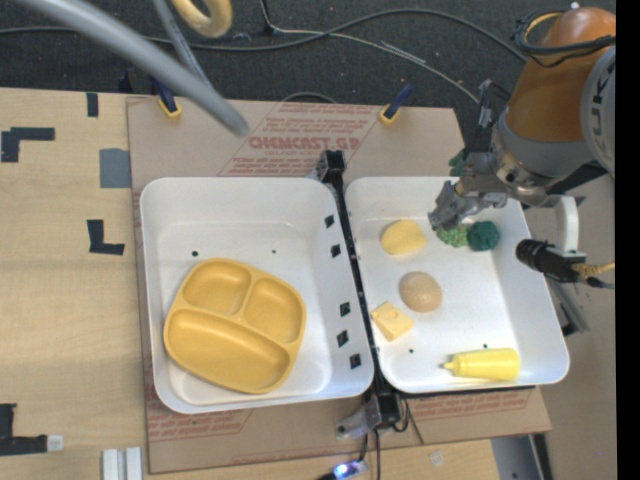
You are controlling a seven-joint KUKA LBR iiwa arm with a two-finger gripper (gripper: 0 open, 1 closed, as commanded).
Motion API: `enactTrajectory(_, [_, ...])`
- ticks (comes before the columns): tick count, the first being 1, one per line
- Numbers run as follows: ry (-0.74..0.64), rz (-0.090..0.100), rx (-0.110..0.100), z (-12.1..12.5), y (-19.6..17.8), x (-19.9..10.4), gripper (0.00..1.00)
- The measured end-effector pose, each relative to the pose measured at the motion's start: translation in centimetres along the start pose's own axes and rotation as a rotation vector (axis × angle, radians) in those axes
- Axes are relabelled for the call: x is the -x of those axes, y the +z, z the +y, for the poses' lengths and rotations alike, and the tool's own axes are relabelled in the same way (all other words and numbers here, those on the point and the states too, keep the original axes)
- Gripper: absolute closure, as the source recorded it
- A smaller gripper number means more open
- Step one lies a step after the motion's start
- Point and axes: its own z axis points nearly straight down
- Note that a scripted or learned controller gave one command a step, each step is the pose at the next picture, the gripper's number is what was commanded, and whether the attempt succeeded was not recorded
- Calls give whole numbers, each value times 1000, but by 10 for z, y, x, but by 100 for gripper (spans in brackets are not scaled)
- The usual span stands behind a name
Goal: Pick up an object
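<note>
Gripper low in right bin, at green item. Same bin: yellow lump, tan ball, cheese wedge, yellow bottle. Left bin: yellow tray.

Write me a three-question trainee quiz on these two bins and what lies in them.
1. True or false: the yellow divided plate lies in the left bin.
2. Which item lies nearest the gripper? A) green broccoli piece B) yellow bottle C) cheese wedge
3. Fill in: the round tan item lies in the ___ bin.

Key: 1 true; 2 A; 3 right.
</note>
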Motion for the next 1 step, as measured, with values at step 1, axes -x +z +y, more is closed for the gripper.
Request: enactTrajectory(1, [0,0,-1,-7,3,-46,100])
